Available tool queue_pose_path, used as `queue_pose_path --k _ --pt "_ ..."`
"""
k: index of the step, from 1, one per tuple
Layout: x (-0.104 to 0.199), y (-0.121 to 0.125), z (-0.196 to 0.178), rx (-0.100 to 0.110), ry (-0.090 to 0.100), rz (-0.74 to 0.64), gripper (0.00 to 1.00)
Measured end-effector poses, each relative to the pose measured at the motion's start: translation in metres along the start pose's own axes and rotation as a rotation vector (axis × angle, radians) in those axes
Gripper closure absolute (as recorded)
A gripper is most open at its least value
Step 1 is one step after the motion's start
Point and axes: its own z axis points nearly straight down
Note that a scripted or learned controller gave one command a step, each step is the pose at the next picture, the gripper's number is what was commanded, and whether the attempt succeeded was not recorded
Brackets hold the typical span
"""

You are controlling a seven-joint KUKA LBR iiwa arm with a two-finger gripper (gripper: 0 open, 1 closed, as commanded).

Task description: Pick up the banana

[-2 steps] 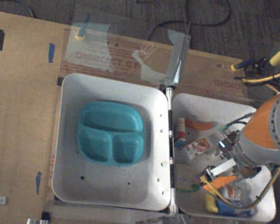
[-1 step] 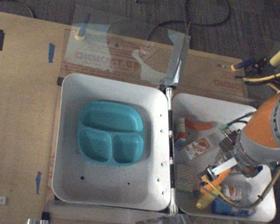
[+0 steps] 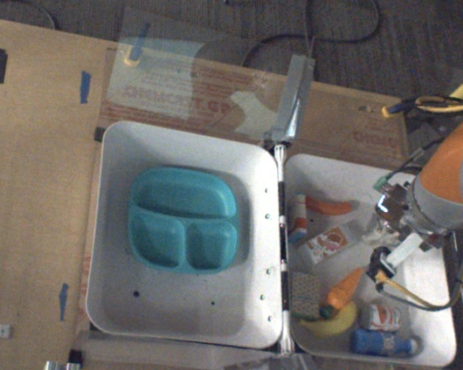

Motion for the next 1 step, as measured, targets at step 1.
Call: queue_pose_path --k 1 --pt "0.0468 -0.0531 -0.0011 0.0 0.0 0.255 1.0"
